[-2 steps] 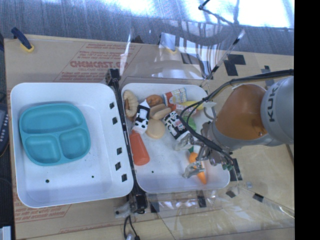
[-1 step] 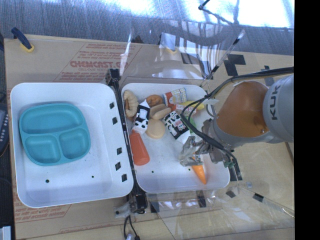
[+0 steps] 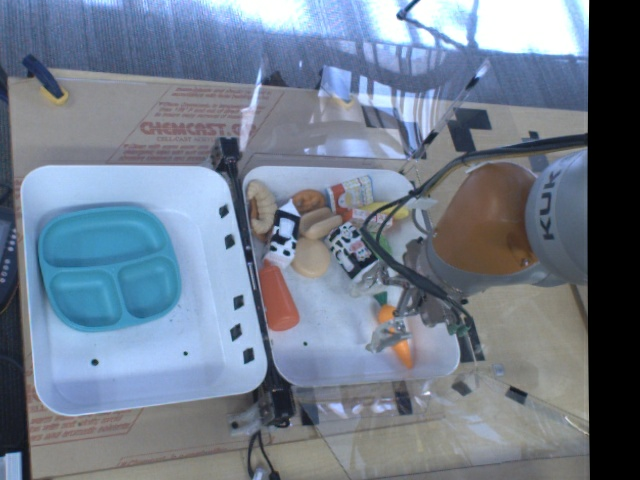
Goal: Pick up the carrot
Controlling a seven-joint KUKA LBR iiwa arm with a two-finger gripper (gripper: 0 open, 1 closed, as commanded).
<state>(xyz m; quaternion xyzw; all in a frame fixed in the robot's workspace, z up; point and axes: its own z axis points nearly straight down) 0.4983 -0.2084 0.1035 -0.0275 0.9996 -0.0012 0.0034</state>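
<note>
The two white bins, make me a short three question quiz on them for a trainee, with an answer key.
1. True or false: the blue divided plate lies in the left bin.
2. Which item lies nearest the end effector?
A. the carrot
B. the orange bottle
C. the bagel
3. Fill in: the carrot lies in the right bin, near its ____ right corner.

Key: 1 true; 2 A; 3 front, the corner nearest the camera.

Brown cardboard-covered bench (image 3: 150, 128), grey ribbed floor (image 3: 120, 18), sunlight patches
</note>
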